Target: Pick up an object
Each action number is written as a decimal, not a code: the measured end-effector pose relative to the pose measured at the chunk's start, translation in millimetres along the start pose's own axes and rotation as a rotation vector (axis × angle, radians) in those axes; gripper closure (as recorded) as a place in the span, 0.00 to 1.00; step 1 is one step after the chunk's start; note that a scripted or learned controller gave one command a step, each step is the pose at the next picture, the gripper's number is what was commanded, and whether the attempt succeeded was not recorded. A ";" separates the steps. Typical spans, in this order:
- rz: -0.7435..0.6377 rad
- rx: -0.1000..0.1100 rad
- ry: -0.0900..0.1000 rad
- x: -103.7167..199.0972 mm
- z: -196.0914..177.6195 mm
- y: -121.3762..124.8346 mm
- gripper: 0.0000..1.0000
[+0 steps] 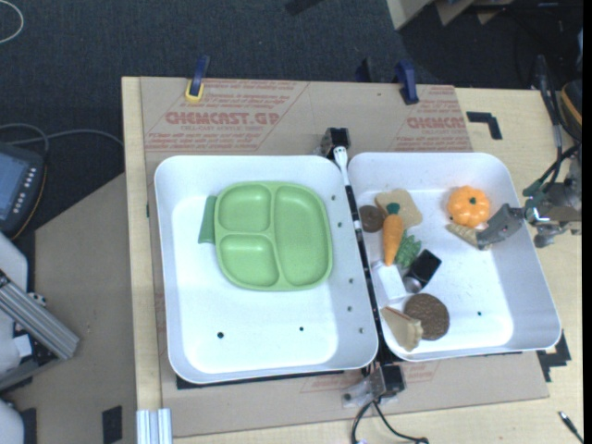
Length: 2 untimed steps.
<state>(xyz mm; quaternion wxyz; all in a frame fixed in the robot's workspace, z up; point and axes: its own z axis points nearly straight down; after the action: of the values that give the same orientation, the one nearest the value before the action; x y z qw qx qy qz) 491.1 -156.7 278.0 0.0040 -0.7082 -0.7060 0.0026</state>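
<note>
Toy food lies in the right bin (pixel 532 289) on the table (pixel 139 155). An orange pumpkin (pixel 469 205) sits near the far right side. A carrot (pixel 393 236) lies just beside a tan slice (pixel 401 207) and a small brown round thing (pixel 371 217). A black block (pixel 423 268) rests below the carrot, close to a green leafy bit (pixel 408 251). A brown cookie (pixel 428 314) sits near the front, touching a pale wedge (pixel 400 327). The tool (pixel 499 227) hangs over the right side of this bin, just beside the pumpkin. Whether its fingers are apart or together cannot be told. A green tray (pixel 274 235) with three parts lies in the left bin (pixel 185 331).
</note>
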 end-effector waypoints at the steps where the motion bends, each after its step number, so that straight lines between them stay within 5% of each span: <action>1: -0.003 -0.010 -0.003 0.1 -4.8 1.8 0.00; 2: -0.004 -0.003 0.001 8.8 50.5 8.5 0.00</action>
<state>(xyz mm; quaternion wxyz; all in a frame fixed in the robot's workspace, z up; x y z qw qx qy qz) 499.2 -147.9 227.5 0.0032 -0.7068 -0.7074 0.0014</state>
